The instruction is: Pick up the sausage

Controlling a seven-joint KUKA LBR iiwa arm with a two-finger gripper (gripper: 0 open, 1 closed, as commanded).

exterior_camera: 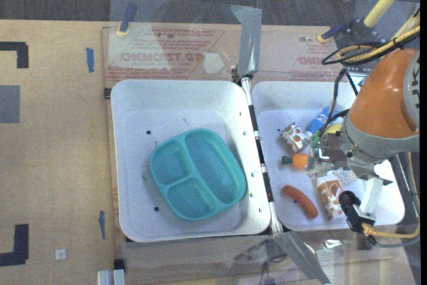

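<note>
We see the sausage [299, 201] lying flat on the floor of the right bin [270, 107], near that bin's front left corner and slanted, one end toward the divider between the bins and the other toward the front wall. It lies clear of its neighbours: a small carrot-like orange piece [298, 159] sits just behind it, a brown-and-white carton [293, 136] farther back, a blue item [319, 121] behind that, and a printed packet [329, 197] just beside its right end, close but apparently not touching.

The gripper [325, 155] hangs above the bin's middle, behind and to the right of the sausage, near the orange piece. The wrist hides much of it, so we cannot tell how the claw is set. Nothing shows it holding the sausage, which rests untouched on the bin floor.

We judge the sausage to be a light toy, smooth-skinned and rounded, probably somewhat slippery and inclined to roll or squirt out if pinched near a tapered end. We would take hold across its middle, the closing line square to its long axis, so both sides are caught evenly. The packet beside its right end could be nudged or caught along with it.

The left bin [133, 103] holds a teal divided plate [197, 173], well apart from the sausage.
</note>
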